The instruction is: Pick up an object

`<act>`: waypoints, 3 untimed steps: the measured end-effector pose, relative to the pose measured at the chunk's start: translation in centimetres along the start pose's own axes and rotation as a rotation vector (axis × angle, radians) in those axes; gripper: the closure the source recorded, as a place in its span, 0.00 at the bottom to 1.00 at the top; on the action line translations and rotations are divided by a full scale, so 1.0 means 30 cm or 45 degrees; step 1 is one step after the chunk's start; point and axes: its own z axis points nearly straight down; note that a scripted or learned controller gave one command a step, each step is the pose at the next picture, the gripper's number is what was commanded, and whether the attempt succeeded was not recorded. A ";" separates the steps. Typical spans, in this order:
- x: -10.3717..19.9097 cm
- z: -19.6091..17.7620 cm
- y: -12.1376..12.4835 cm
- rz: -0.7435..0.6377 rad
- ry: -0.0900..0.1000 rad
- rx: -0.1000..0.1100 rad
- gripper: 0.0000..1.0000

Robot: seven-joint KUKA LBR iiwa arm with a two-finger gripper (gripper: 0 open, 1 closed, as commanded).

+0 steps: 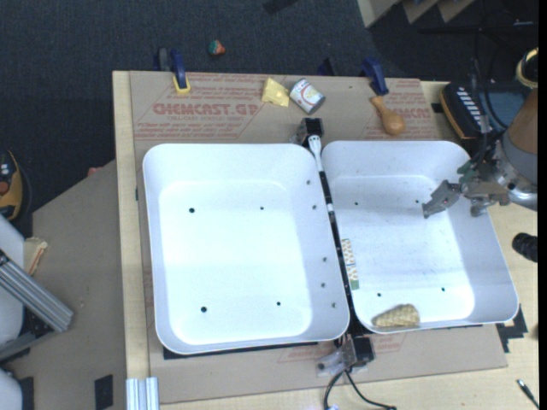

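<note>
- Camera view: the hand (449, 196) hangs over the right bin (479, 254), near that bin's far right corner, with nothing between its fingers
- Its two fingers look spread apart; the tip nearer the bin's middle points down toward the bin floor, the other sits just beside the wrist
- The only thing to pick inside the right bin is a tan crumbly piece (397, 316), lying against that bin's near wall, well apart from the hand
- My judgement: the step in hand is the approach, and the task is barely begun since nothing is gripped
- To do it well, the hand should travel toward the right bin's near wall, centre over the tan piece, and turn so the fingers straddle its short side
- The piece lies close to the wall, so one finger needs room between piece and wall; coming down too near risks striking the rim
- It looks flat and loose, so a low, gentle close seems wise; it may crumble or slip out
- Beyond the right bin's far wall on the counter (128, 229) lie a wooden spoon-like thing (387, 116), a small can (306, 95) and a yellow wedge (275, 92)
- Writing: the board beyond the bins reads "CHEMCAST GP" in red; the strip (348, 264) by the right bin's left wall has print too small to read
</note>
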 end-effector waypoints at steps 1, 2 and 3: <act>0.000 -0.036 0.002 -0.001 -0.002 -0.004 1.00; 0.102 -0.900 -0.018 -0.005 -0.008 -0.028 1.00; 0.281 -0.515 0.128 -0.008 0.004 0.012 1.00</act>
